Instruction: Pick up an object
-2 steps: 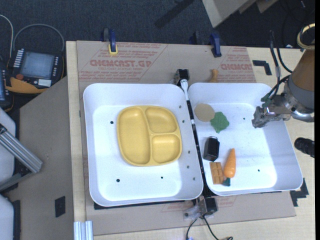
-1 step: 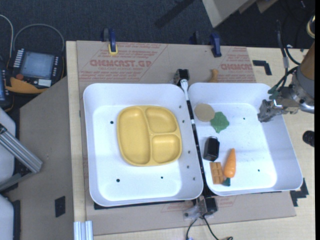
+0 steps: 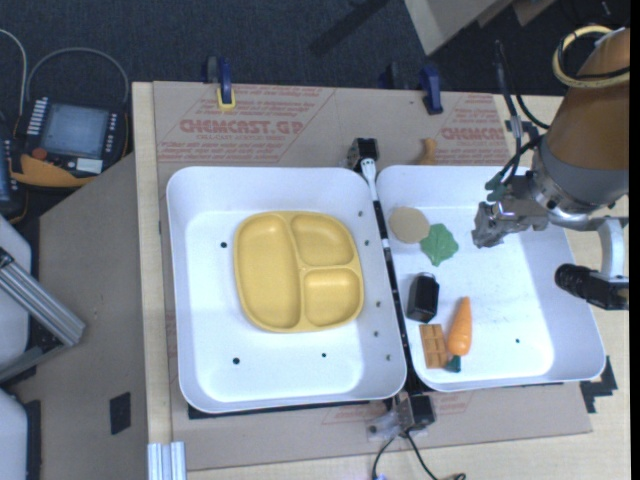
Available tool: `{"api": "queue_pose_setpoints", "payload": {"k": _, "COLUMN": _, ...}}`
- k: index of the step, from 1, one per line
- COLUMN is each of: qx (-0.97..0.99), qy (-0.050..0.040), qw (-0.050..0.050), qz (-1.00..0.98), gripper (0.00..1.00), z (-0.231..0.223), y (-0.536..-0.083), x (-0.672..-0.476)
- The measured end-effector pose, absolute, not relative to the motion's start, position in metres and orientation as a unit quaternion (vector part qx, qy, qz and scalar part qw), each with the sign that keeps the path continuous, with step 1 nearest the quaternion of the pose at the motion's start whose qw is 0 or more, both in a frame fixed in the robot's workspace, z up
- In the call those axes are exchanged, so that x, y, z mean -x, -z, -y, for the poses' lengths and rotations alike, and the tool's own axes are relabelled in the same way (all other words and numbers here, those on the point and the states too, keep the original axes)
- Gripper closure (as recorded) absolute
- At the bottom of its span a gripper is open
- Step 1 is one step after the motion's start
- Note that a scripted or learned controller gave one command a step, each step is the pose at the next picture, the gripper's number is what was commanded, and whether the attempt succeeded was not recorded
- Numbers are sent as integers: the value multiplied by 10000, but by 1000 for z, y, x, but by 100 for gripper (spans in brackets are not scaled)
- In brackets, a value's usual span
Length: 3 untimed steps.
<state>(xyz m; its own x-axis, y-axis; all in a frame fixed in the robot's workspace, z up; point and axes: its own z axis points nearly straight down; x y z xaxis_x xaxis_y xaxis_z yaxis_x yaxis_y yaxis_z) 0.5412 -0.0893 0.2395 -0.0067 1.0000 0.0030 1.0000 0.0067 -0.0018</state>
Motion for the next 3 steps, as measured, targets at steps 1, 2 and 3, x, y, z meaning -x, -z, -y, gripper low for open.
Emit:
{"api": "queue_pose_setpoints", "payload": {"k": 1, "qx": 7049, "qy": 8, "qw": -1, "qz": 7093, "gripper": 100, "z": 26, "y": -239, "x": -552}}
{"api": "queue_pose_setpoints", "payload": {"k": 2, "qx": 7051, "qy": 9, "qw": -3, "qz": 7091, "gripper": 100, "z": -29, "y": -240, "x": -554}}
{"api": "queue_pose_setpoints", "payload": {"k": 3, "qx": 7052, "qy": 11, "qw": -4, "qz": 7090, "gripper": 100, "z": -72, "y": -235, "x": -572}}
